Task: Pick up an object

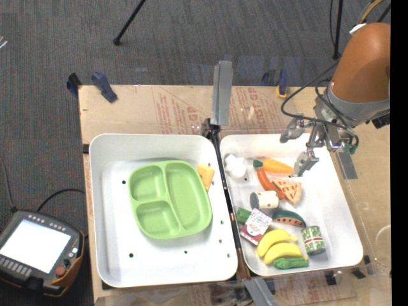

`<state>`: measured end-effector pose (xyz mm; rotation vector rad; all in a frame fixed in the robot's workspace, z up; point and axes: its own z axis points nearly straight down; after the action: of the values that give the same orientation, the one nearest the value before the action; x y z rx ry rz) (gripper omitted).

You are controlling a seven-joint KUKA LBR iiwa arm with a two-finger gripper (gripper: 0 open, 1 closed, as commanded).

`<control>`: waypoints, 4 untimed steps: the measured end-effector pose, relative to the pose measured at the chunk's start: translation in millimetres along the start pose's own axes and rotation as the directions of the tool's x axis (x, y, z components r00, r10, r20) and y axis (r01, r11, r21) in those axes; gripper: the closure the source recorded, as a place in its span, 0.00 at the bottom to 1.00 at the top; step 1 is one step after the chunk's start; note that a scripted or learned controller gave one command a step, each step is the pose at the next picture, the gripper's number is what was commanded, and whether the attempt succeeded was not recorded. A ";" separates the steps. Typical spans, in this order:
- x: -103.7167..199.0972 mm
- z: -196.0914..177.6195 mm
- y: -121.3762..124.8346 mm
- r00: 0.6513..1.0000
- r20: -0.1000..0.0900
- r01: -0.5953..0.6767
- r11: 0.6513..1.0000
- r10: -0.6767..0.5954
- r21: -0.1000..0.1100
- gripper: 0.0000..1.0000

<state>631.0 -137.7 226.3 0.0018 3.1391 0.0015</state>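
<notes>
Toy foods crowd the right bin (341, 218) — a carrot (278, 166), pizza wedge (289, 190), watermelon slice (289, 220), glossy bananas (278, 245) and small can (313, 240) — beneath the spread-fingered, empty gripper (306, 148), while the left bin (102, 171) holds a green three-compartment plate (169, 198).

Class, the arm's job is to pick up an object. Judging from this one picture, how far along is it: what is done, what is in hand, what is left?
Done: the gripper hangs open above the right bin, over the carrot and pizza slice.
In hand: nothing sits between the fingers.
Left: descend, close on a toy, lift. The bananas and can lie untouched; the green tray sits in the left bin.
</notes>
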 end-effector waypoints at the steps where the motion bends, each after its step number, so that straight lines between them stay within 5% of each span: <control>1: 6.2 140.6 18.3 0.992 -0.004 -0.126 0.992 0.126 0.000 0.00; 2: 77.3 139.0 50.7 0.999 -0.003 -0.044 0.999 0.044 -0.001 0.00; 3: 12.9 141.3 47.4 0.996 -0.017 0.082 0.997 -0.082 0.003 0.00; 4: 79.9 138.6 52.4 0.993 -0.003 0.120 0.993 -0.120 -0.001 0.00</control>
<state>551.6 -85.1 87.5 -0.1864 3.1364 0.0019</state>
